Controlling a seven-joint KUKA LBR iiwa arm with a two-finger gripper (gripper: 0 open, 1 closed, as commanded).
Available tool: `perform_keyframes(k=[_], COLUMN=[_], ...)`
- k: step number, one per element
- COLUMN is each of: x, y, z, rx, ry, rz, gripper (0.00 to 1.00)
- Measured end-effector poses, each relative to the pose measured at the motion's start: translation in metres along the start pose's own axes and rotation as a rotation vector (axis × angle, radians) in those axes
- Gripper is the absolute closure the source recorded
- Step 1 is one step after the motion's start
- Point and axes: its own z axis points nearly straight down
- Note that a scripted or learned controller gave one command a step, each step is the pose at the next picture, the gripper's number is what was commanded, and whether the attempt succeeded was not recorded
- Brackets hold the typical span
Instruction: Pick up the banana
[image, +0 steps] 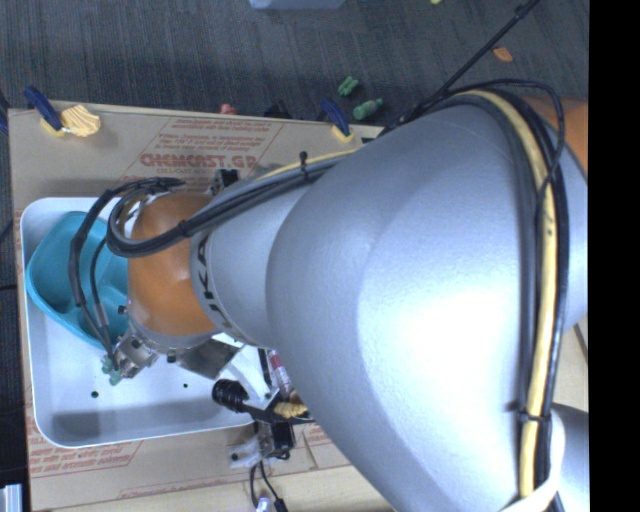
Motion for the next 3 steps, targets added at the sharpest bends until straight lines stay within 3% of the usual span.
perform_keyframes(k=[1,3], x=[0.0007,0.0007], y=[-0.002,-0.002], z=[0.0012,0.0012], rx=[0.009,0.009], ry=[0.004,0.004], rz=[0.0,0.0], gripper=[0.0,0.0])
